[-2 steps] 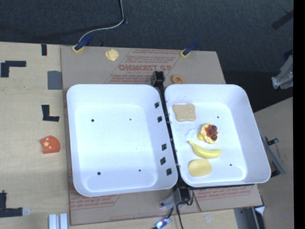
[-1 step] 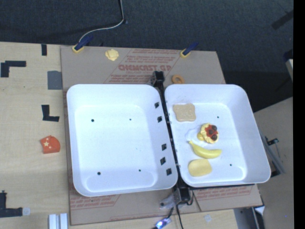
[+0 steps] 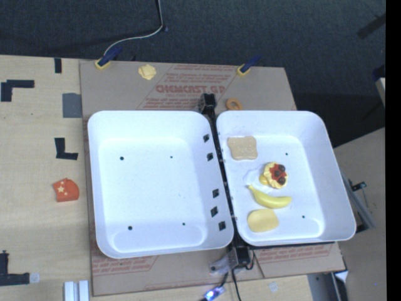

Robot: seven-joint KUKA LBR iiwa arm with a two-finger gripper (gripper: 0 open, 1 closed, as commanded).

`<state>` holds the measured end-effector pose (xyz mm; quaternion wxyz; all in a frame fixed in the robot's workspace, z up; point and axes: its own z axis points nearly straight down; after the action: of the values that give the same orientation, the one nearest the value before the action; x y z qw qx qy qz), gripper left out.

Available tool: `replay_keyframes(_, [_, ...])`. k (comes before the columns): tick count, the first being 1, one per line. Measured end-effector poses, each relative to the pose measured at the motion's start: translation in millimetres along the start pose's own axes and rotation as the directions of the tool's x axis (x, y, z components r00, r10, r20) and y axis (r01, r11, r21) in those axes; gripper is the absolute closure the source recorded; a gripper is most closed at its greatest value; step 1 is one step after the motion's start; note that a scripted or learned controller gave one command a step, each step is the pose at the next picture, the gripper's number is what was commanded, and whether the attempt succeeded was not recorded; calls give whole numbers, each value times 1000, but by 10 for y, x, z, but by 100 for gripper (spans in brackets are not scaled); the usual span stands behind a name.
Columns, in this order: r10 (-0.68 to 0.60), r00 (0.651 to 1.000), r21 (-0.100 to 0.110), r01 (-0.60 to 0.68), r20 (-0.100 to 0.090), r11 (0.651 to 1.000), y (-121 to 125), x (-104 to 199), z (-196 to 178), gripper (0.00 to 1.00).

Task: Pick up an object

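Two shallow white bins sit side by side on a brown cardboard sheet (image 3: 188, 89) that covers part of the light wooden tabletop (image 3: 37, 162). The left bin (image 3: 103, 127) and the right bin (image 3: 313, 130) meet along a middle seam marked by a row of small black clips (image 3: 215, 193). All the pickable objects lie in the right bin, gathered in its left half close to that seam. Nearest the far rim is a tan slice of toast (image 3: 242, 148), lying flat. Just in front of it and a little to the right sits a small yellow pastry topped with red and dark berries (image 3: 274, 175). A yellow banana (image 3: 270, 198) lies just below the pastry, its curve opening upward and its left tip pointing toward the seam; whether it touches the pastry is hard to tell. Nearest the front rim is a pale yellow rounded lump (image 3: 262, 220), close under the banana. Off the bins, a small yellow piece (image 3: 147, 72) rests on the cardboard near its far edge, a small orange ring (image 3: 233, 104) lies just behind the right bin's far rim, and a red-orange block with pale spots (image 3: 66, 190) sits on the tabletop well left of the left bin. The state of the claw cannot be told from this view.
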<state>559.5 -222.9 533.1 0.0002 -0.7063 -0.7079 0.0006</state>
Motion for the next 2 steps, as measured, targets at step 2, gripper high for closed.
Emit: replay_keyframes(2, [-1, 1000, -1, 1, 0, 1000, 285, 235, 2, 100])
